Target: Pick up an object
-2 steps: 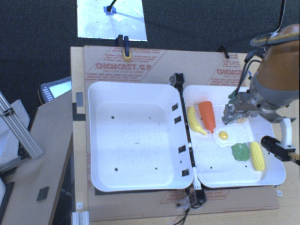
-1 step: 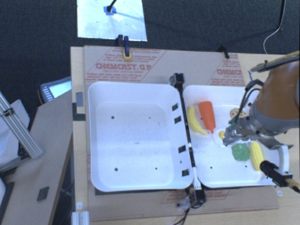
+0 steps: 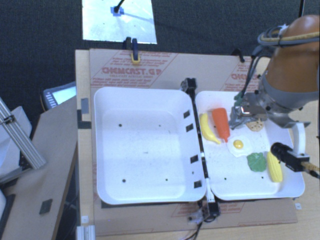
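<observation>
Landmark: going with the fried egg [image 3: 239, 147], the toy one lying flat in the right bin [image 3: 295, 188], and placing everything else off that.

Carrot: orange carrot [image 3: 220, 123] lies up and to the left of the egg, close by, flat on the bin floor.

Banana: yellow banana [image 3: 208, 129] sits left of the egg, right alongside the carrot on its far side, near the divider between the bins.

Cookie: small brown cookie-looking thing [image 3: 255, 125] sits up and right of the egg, partly under the arm hardware, so I won't swear to what it is.

Green thing: a leafy green piece [image 3: 257, 161] lies down and right of the egg, just beside it.

Corn: yellow corn cob [image 3: 274, 166] is further right of the egg, past the green piece and touching or nearly touching it.

Left bin: the left bin [image 3: 105, 149] is well to the left of the egg, across the divider.

Gripper: the gripper [image 3: 240, 115] hangs above the egg, between carrot and cookie. Honestly can't tell if it's spread or clamped, it's just a metallic blob from this angle.

Progress: I'd say nothing's picked yet. Every toy looks like it's resting on the bin floor and nothing is visibly gripped.

Left to do: basically the whole job, i.e. settle on a target (carrot or cookie seem nearest), get down on it, grab, lift.
</observation>
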`<state>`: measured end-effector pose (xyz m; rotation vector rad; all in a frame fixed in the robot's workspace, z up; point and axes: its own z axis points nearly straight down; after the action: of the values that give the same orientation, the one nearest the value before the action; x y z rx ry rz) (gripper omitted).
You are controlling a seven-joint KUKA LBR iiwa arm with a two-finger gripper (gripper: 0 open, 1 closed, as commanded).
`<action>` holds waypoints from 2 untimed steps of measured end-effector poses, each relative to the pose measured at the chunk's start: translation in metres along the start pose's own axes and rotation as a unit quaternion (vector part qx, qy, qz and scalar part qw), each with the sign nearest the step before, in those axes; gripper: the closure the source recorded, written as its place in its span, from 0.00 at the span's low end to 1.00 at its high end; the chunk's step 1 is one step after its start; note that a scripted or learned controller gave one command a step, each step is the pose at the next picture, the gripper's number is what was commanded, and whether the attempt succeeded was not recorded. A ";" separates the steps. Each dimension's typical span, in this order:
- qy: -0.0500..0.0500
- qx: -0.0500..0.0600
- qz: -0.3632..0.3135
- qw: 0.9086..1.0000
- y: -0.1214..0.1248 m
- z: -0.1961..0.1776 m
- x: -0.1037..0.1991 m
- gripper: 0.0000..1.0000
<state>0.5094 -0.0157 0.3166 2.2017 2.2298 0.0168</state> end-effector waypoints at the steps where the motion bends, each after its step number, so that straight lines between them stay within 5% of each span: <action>1: -0.001 0.005 0.003 1.000 0.048 0.022 0.007 1.00; 2: 0.000 0.007 0.003 1.000 0.019 0.041 0.039 1.00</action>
<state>0.5284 0.0235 0.2755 2.2150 2.2304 0.0003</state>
